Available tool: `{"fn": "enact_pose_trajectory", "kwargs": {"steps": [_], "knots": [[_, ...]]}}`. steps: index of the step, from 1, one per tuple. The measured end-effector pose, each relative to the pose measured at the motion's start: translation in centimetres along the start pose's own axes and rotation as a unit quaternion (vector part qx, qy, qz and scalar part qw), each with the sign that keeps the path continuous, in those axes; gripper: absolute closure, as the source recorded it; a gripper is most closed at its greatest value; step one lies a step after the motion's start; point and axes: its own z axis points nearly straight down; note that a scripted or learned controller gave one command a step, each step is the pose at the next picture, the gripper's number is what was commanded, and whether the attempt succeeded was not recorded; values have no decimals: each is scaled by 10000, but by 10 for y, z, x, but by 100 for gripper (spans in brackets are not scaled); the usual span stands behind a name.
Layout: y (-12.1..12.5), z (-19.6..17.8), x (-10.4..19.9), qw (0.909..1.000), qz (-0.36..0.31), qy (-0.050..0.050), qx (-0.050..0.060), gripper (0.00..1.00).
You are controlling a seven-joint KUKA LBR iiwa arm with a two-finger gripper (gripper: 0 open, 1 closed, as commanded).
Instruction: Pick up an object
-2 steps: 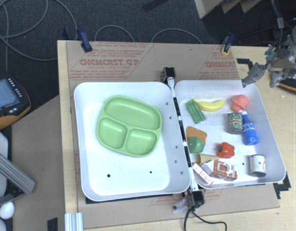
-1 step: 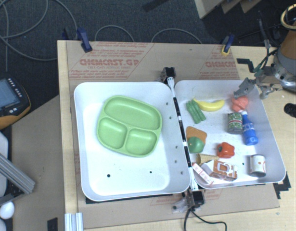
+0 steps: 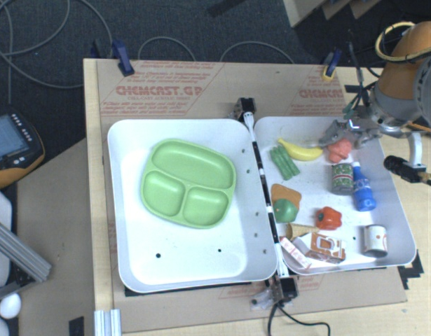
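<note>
Near edge: torn red-and-white paper packet (image 3: 319, 248) in right white bin (image 3: 401, 219). Gripper (image 3: 339, 141) sits over a salmon-pink lump (image 3: 339, 150) beside yellow banana (image 3: 300, 150); grip state can't be told. Brown printed cardboard (image 3: 201, 86) underlies both bins, dark carpet (image 3: 166, 12) beyond.

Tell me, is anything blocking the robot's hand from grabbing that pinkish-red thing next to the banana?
Nothing visible does. The hand is right above the pinkish-red thing. The banana lies just left of it and the green can just below, close but not between.
</note>
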Motion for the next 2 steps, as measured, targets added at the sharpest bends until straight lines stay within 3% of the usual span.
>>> {"fn": "enact_pose_trajectory", "kwargs": {"steps": [1, 2], "knots": [[-1, -8, -1, 10000, -1, -21, 5, 100], [4, 8, 77, 10000, 1, -14, -32, 100]]}}
